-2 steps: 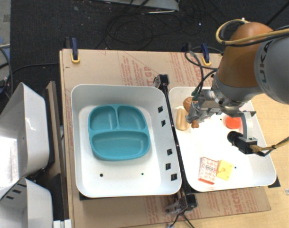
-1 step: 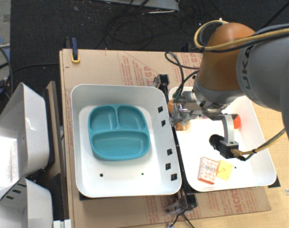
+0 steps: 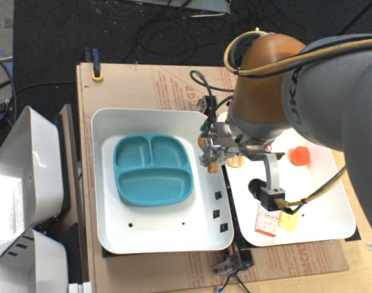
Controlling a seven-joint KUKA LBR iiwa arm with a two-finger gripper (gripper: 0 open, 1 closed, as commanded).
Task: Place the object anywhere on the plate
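Plate [image 3: 153,168]: teal, lying in the left bin [image 3: 106,176].
Object: small tan piece [image 3: 234,161], just right of the plate, beneath the arm's wrist.
Jaws [image 3: 217,157]: can't tell if open.

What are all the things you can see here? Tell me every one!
Shallow white bins: 2, white, side by side on the bench; left, right.
Teal divided plastic plate: 1, teal, inside the left bin.
Small orange-red object: 1, orange-red, in the right bin, upper part.
Flat red-and-white packet: 1, right bin, near its front edge.
Small yellow flat piece: 1, yellow, beside the packet.
Robot arm: 1, grey with orange band, reaching from the right.
Hand: 1, above the strip between the bins.
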